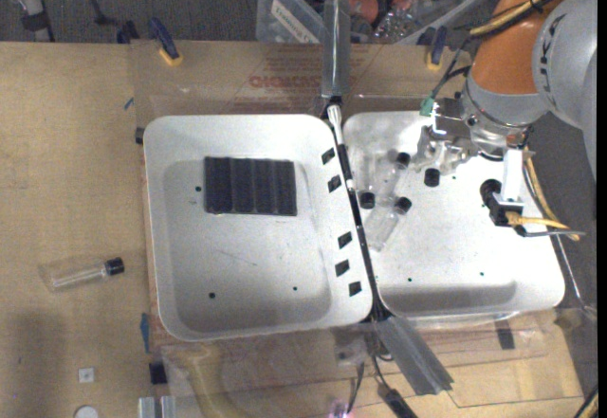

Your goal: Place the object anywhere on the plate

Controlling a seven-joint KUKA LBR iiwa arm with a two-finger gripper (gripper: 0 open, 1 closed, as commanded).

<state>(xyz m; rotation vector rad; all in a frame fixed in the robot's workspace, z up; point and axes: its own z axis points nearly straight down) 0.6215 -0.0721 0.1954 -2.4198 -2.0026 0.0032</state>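
Clear vials (384,203) lie in right bin (474,283) beside fingers (438,149)

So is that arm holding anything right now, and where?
It cannot be told: the tool is over the right bin, among clear vials, too blurred to judge.

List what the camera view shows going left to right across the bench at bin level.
Clear vial with black cap lying on the bench → left bin holding a dark ribbed plate → divider between the bins → clear vials in the right bin → pincer.
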